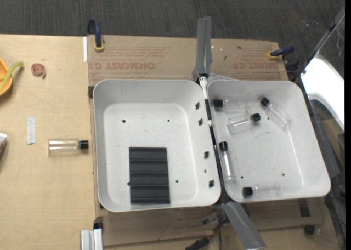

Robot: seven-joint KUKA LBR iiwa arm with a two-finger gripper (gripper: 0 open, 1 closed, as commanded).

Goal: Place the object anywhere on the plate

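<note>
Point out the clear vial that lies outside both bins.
The clear vial with a black cap on the wooden bench, left of the left bin; the others lie in the right bin.

Pale curved arm link [324, 80], partly blurred

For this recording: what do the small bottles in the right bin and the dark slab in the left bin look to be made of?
The bottles look like clear plastic or glass with black caps; the bin floor shows through them. The dark slab looks matte black, likely rubber or plastic, judging by its ridged bands and lack of glare. The bins seem glossy white plastic.
</note>
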